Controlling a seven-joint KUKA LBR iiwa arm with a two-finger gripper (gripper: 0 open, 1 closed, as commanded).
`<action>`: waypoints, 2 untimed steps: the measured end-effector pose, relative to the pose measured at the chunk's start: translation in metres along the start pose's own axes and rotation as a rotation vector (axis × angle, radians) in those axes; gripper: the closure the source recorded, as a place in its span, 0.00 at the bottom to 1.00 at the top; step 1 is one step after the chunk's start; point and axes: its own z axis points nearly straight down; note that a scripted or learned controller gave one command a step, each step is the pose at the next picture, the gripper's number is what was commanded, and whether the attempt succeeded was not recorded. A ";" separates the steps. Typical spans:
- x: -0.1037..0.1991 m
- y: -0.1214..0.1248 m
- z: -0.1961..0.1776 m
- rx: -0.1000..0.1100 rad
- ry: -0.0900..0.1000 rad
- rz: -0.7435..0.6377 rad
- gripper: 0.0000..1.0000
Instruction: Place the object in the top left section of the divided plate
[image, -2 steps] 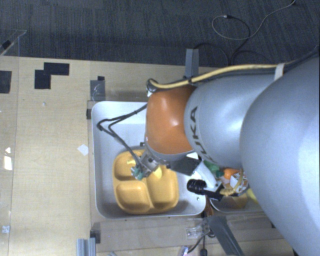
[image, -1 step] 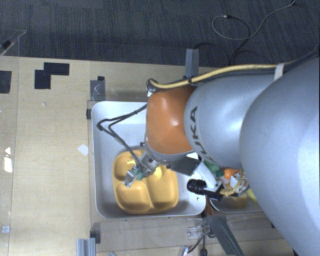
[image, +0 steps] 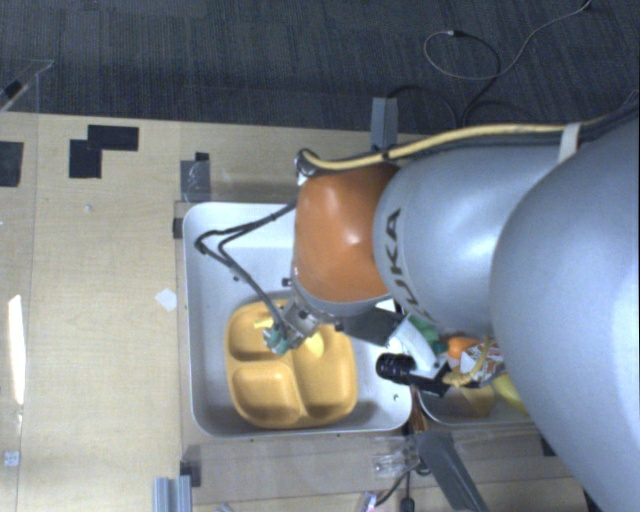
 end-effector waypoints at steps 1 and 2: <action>0.000 0.000 0.000 0.000 0.000 0.000 0.00; -0.002 0.001 -0.011 -0.005 -0.001 0.001 1.00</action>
